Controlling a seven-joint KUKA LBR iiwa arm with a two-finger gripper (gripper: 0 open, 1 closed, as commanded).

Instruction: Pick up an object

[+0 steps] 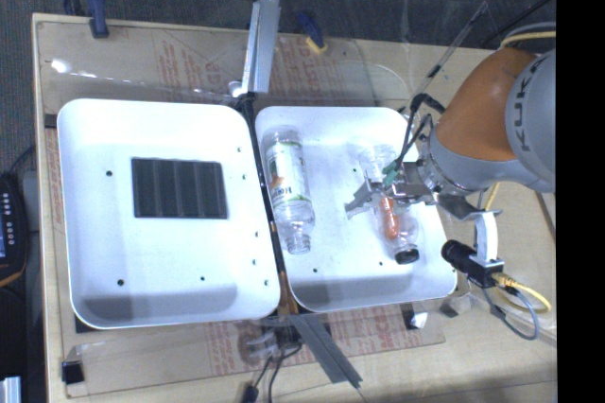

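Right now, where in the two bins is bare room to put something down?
Left bin: bare floor all around the dark ridged panel. Right bin: a bare strip between the clear bottle and the gripper; crowded around the orange-filled bottle.

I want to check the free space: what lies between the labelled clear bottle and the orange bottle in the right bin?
In the camera view, bare white bin floor lies between the labelled clear bottle and the orange bottle; nothing rests there.
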